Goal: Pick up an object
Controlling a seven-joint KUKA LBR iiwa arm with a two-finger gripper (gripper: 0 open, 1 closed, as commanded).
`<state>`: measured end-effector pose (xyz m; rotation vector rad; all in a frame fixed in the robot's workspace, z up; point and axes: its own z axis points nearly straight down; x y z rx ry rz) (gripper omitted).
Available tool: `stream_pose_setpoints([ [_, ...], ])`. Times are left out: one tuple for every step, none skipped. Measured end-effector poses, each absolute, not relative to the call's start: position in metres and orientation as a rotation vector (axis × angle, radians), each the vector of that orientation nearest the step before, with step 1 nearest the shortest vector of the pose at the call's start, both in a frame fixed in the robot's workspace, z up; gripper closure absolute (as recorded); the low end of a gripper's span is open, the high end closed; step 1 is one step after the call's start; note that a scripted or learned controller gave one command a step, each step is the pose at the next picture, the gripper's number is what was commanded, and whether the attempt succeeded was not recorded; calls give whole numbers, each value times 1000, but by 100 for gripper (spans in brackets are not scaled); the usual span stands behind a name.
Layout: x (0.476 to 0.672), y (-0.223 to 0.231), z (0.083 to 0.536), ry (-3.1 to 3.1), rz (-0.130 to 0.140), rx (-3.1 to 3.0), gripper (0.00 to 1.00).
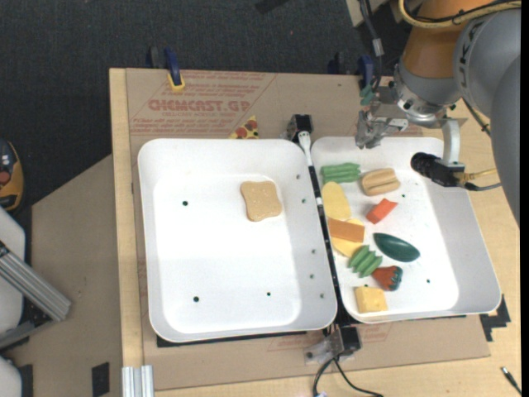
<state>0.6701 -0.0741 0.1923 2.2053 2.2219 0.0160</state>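
Note:
My gripper (368,137) hangs over the far left corner of the right bin (463,246), with nothing seen in it. Just in front of it lie a green bean pod (340,172) and a tan bread roll (379,181). Further forward in the same bin are a yellow banana-shaped piece (335,200), a small red-orange wedge (380,211), an orange cheese slice (345,230), a dark green oval (396,246), a green pea pod (364,260), a red pepper (388,277) and a yellow cheese block (370,298). One slice of toast (261,200) lies in the left bin (207,279).
The two bins meet along a ridge with black clips (301,127) at its far end. A black fitting (433,168) on the arm sits over the right bin's far right part. Blue clamps (173,66) hold the cardboard base at the back.

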Motion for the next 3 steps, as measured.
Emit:
stream_pose_setpoints([
  [668,13,260,2227,14,2206,100],
  [637,112,333,2233,18,2206,100],
  [667,177,354,2227,10,2212,100],
])
